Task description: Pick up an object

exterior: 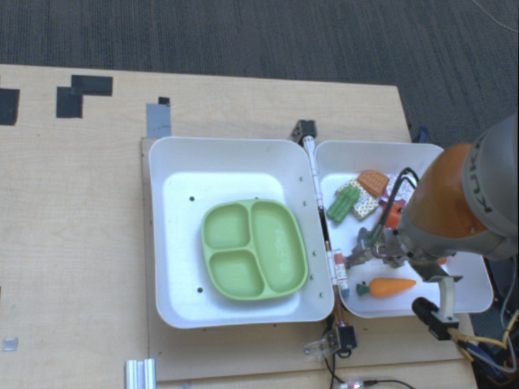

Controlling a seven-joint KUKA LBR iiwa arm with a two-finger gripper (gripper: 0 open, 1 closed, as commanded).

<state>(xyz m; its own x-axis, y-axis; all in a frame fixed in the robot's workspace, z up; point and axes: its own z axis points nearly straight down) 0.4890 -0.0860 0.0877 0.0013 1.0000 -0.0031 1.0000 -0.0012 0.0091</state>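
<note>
1. The grey arm with its orange band is reaching in from the right and hanging over the right-hand bin point(478, 298), with the hand point(366, 250) sitting low near that bin's left wall.

2. The toy carrot point(389, 286) looks to me like the likeliest pick. It is lying on the floor of the right bin, just below and slightly right of the hand, close but apart from it.

3. The carrot's long axis is running roughly left to right, green top toward the divider between the bins and orange tip pointing under the arm.

4. I cannot tell whether the hand is released or clenched; the metal parts are blurring together, and I am seeing nothing gripped in it.

5. Farther up the same bin, a green ridged toy point(342, 202), a speckled pale piece point(365, 207) and a brownish-orange toy point(374, 181) are lying bunched together, beyond the hand.

6. The left bin point(174, 241) is holding a green three-compartment plate point(254, 250), well apart from the hand.

7. I am reading no brand, label or writing anywhere; dark tape patches point(81, 94) on the worktop point(73, 233) are carrying no lettering.
</note>
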